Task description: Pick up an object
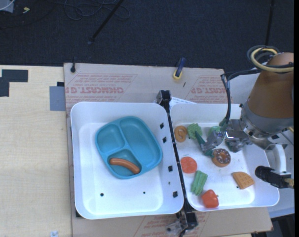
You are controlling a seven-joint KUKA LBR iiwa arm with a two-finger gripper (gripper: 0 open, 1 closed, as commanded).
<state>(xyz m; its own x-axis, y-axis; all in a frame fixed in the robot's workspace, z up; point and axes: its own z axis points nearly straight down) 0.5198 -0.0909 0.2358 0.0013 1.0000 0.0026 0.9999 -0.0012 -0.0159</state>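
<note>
Dark carpet with loose cables lies behind a pale bench (pixel 26 157). On the bench, a sheet of cardboard (pixel 115 85) sits under two white bins, side by side and touching.

The left bin (pixel 85 191) holds a blue divided plate (pixel 134 132). A sausage (pixel 124 165) lies in the plate's near compartment.

The right bin (pixel 255 196) holds loose toy foods, spread apart. That spacing probably gives the robot room to reach each one. Along the far side are an orange round piece (pixel 180 133) and a broccoli (pixel 194 130). Nearer the middle are a donut (pixel 221 157) and a red disc (pixel 188 165). Toward the near rim lie a green stick (pixel 199 181), a red piece (pixel 210 199) and an orange wedge (pixel 242 179).

The arm (pixel 270 98) reaches in from the right and bends down over the right bin. Its gripper (pixel 211 143) sits low among the toys, between the broccoli and the donut, just beside both. This pose suggests a pick attempt on one of those two. No toy can be seen clearly held.

Whether the gripper is clenched or released cannot be told, since its tip is dark, small and blurred against the toys. Some green shows beside it, and it is unclear whether that belongs to the broccoli or to another toy. The arm's bulk hides the bin's far right corner. The red piece and the orange round piece are too small to identify.
</note>
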